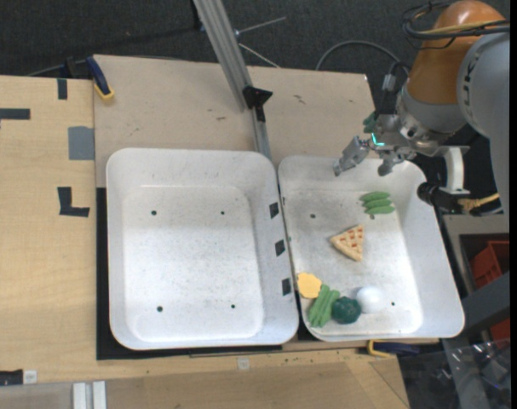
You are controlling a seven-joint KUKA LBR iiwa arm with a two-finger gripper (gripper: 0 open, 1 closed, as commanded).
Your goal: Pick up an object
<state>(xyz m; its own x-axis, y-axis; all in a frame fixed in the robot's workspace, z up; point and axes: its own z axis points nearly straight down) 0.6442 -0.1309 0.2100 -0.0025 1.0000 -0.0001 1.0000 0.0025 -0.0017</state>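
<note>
The right bin [411, 254] holds several small items. A green pea pod [376, 202] lies near its upper right, and a waffle-patterned wedge [349, 243] sits in the middle. Along the front edge lie an orange-yellow piece [308, 285], a long green vegetable [324, 305], a dark green ball [346, 310] and a white ball [370, 297]. My gripper [361, 161] hangs above the bin's back edge, fingers [347, 162] spread open with nothing between them. It is up and to the left of the pea pod.
The left bin [194, 245] stands beside the right one, with black clips on the shared rim. A slanted metal rail [228, 54] rises behind the bins. A blue-and-yellow clamp [100, 79] lies at the board's far left corner.
</note>
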